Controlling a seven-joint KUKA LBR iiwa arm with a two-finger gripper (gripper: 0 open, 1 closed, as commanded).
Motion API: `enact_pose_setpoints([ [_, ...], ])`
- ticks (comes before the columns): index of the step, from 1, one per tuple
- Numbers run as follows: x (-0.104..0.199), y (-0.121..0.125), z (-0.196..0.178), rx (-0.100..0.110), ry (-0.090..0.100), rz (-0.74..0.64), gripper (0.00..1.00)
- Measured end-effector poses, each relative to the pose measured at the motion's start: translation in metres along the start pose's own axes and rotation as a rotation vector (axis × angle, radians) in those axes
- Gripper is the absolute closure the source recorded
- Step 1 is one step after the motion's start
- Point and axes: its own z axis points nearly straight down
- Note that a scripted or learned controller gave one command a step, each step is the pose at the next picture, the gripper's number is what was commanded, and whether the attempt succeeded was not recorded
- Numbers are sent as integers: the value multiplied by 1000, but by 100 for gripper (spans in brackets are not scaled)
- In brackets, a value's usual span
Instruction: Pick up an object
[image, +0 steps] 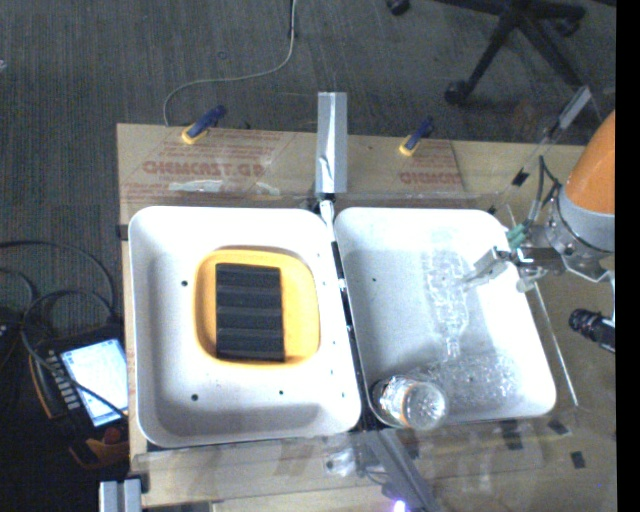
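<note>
Left bin (160, 300) holds a yellow sponge (257, 308); right bin (385, 300), a clear bottle (412, 402).

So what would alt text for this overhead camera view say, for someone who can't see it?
A robot gripper reaches in from the right over the right white bin, which holds clear plastic objects. The left white bin holds a yellow sponge with a black ridged top.
</note>
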Motion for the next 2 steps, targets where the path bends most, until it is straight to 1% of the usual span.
enact_pose_setpoints([
  [1, -8, -14, -4, -1, 0, 67, 0],
  [2, -23, -38, 50, 0, -2, 95, 0],
])
